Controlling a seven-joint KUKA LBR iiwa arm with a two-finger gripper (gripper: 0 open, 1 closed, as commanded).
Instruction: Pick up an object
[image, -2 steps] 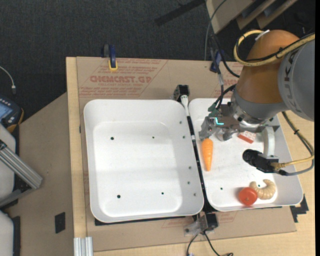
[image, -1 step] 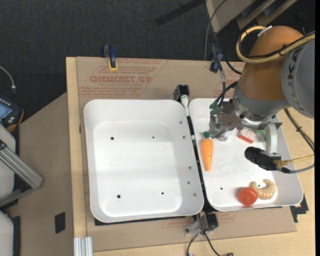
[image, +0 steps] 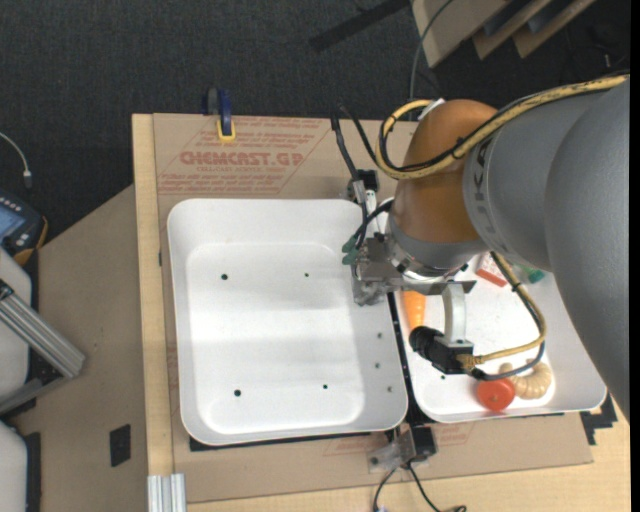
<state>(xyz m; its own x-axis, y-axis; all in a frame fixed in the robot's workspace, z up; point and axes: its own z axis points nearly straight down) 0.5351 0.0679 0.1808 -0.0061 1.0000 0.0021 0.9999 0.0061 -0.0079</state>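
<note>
The camera view looked down at a slant on two shallow white bins set side by side on a brown cardboard sheet printed with red lettering. A small blue and yellow clamp gripped the far edge of that sheet.

The left bin showed a plain white floor marked with a few small dark dots.

The grey arm reached in from the right and covered much of the right bin. Its orange band sat above the wrist, over the wall where the two bins met. The gripper pointed down at the left edge of the right bin, just beside that shared wall. Its tip was hidden under the wrist, so it could not be told whether the claw was open or closed, or whether it had hold of anything.

Several loose things lay in the right bin. An orange object lay just beside the gripper, partly tucked under the wrist. Near the bin's front edge sat a red rounded object, touching or almost touching a cream knobbly object to its right. Further back, close under the arm, a small red piece and a teal piece peeked out, too hidden to identify.
</note>
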